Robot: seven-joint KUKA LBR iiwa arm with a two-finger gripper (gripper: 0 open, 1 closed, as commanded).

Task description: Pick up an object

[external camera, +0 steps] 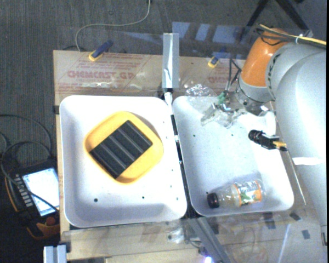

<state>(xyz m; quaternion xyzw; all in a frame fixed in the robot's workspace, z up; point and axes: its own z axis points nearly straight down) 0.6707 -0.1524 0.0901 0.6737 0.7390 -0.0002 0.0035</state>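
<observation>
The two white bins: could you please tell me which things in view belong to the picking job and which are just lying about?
Job:
- gripper, over the right bin
- bottle in the right bin
- yellow tray in the left bin

Lying about:
- tablet on the floor
- yellow cable
- clamps on the bench

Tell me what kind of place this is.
Probably a robotics lab test bench, not a home or shop. A grey arm reaches over two white bins on a board fixed with clamps; cables run across carpet, and the objects are odd test items like a bottle.
</observation>
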